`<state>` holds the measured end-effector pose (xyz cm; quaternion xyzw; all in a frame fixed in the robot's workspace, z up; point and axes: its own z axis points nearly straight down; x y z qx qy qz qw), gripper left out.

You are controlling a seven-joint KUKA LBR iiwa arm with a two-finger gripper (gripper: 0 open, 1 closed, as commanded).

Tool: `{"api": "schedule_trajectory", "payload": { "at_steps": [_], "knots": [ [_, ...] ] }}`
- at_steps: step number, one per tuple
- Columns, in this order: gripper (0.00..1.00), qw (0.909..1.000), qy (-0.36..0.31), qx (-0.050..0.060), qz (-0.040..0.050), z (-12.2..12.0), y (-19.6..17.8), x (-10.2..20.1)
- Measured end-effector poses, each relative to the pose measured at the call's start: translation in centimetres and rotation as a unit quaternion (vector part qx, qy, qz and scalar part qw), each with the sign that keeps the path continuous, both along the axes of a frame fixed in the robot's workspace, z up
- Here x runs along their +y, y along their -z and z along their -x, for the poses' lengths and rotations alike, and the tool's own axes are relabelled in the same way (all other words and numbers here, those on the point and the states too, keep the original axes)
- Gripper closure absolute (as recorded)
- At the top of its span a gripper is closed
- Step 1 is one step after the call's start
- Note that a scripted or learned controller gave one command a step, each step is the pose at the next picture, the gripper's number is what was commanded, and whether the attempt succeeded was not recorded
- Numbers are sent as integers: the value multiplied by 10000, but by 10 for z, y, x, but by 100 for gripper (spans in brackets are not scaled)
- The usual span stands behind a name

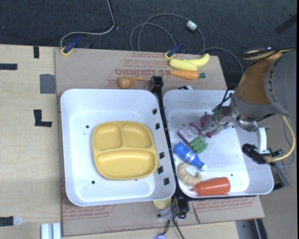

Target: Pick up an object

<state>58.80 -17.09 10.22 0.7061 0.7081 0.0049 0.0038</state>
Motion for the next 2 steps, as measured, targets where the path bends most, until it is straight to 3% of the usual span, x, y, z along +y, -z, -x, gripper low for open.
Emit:
{"api": "schedule_trajectory", "payload": {
  "at_steps": [1, 2],
  "knots": [
    [100, 10000, -6, -37, 48, -29, 9, 63],
    [100, 10000, -23, 13, -1, -12, -89, 125]
  ]
}}
